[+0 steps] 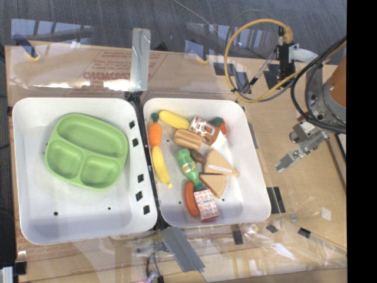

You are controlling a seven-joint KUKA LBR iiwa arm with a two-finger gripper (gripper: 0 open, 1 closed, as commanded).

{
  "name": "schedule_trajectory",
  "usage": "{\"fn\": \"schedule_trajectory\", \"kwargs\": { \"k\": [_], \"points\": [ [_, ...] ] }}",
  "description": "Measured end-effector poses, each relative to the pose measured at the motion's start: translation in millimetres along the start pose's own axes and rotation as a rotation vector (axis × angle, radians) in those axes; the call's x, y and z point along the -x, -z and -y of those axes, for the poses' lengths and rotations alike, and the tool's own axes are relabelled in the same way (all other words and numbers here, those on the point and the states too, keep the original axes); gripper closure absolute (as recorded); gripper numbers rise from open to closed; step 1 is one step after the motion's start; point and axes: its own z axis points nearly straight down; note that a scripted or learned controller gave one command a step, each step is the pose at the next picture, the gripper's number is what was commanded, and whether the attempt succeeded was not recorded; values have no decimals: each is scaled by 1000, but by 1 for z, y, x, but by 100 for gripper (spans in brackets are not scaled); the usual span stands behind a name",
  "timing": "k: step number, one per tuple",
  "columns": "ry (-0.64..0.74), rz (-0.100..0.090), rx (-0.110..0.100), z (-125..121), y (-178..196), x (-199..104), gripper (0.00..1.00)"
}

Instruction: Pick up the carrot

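The carrot (155,134) is a short orange piece with a green tip, lying in the right-hand bin (250,158) hard against its left wall, near the far end. Just below it, along the same wall, lies a long yellow banana (159,165), so close that the two look to be touching end to end. A second yellow piece, an ear of corn (174,119), lies just beyond the carrot toward the far wall. To the carrot's right sits a hot dog (188,138), and past that a crowd of other toy foods: a green bottle (188,165), sandwich wedges (219,168) and small printed cartons.

The left bin (23,158) holds a green divided plate (87,150).

My gripper (297,149) hangs outside both bins, over the bare bench to the right of the right-hand bin, well apart from the carrot. It carries nothing. I cannot tell from this view how wide my fingers stand.

I judge the task to be at its start: the approach is not yet made. My next move calls for crossing the whole width of the right bin, then coming down over the carrot with little room between the wall on one side and the hot dog on the other.
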Motion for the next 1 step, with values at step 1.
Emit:
{"fn": "schedule_trajectory", "kwargs": {
  "k": [1],
  "points": [
    [171, 6, 5, 10, -109, 29, 100]
  ]
}}
